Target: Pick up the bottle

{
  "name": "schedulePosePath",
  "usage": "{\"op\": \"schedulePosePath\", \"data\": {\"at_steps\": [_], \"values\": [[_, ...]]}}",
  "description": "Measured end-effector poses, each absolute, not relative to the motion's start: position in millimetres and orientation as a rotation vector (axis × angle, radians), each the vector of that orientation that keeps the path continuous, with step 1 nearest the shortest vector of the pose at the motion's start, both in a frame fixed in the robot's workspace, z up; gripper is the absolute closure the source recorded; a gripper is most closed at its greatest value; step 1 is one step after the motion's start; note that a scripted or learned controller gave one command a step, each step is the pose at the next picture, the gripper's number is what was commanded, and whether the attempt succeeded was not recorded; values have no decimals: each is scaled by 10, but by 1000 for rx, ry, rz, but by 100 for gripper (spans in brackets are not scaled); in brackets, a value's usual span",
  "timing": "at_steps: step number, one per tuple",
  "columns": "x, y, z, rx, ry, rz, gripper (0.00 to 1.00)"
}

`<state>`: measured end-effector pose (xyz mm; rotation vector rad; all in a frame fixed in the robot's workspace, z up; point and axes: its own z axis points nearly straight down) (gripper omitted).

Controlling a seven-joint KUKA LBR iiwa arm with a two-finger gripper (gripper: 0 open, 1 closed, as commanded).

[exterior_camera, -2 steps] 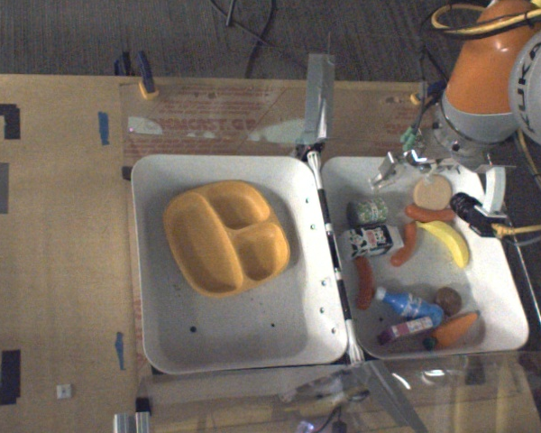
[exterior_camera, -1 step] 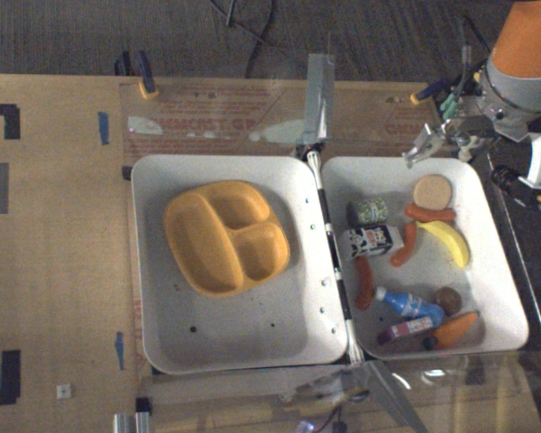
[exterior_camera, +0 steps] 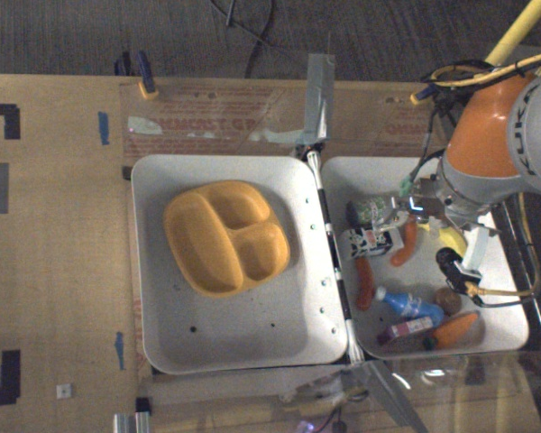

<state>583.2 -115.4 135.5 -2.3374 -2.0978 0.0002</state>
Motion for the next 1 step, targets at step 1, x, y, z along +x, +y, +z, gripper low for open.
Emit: {"op": "schedulePosePath", "data": {"at_steps": [1], "values": [[5236,-1168,1241,-1913,-2489,0,0]]}}
